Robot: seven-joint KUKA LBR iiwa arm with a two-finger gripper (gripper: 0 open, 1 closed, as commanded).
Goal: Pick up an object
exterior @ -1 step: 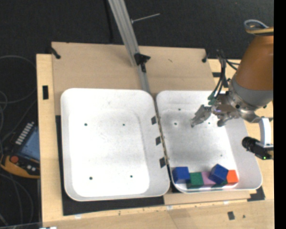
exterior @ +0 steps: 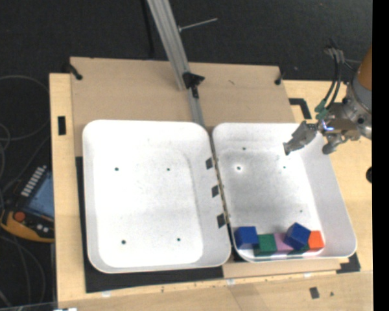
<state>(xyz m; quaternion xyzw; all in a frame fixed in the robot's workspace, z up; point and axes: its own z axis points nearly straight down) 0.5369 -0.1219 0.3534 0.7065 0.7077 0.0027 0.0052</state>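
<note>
A: Where is the pick standing right now?

B: Nothing is being carried. The arm (exterior: 362,83) is reaching in over the right bin's (exterior: 272,193) far right rim, and the gripper (exterior: 314,140) is hanging there with its two fingers (exterior: 297,140) spread wide apart and nothing between them.

A: And the objects?

B: They are all lying along the near edge of the right bin, well apart from the gripper: a blue block (exterior: 246,236), a green block (exterior: 266,243) touching it, a pale purple piece (exterior: 282,243), a second blue block (exterior: 298,234) sitting tilted, and an orange block (exterior: 316,240) just beside that one. The left bin (exterior: 149,193) is holding none.

A: So what is remaining?

B: By my judgement, everything: travelling toward the near edge, descending, closing on one block and lifting. The cluster is packed tight against the wall, so a clean grasp is looking awkward.

A: And the surroundings?

B: The bins are sitting on a tan board (exterior: 175,83) over dark flooring. A metal rail (exterior: 172,37) is slanting down to the bins' shared edge, and cables and a handheld pendant (exterior: 32,206) are lying off to the left.
</note>
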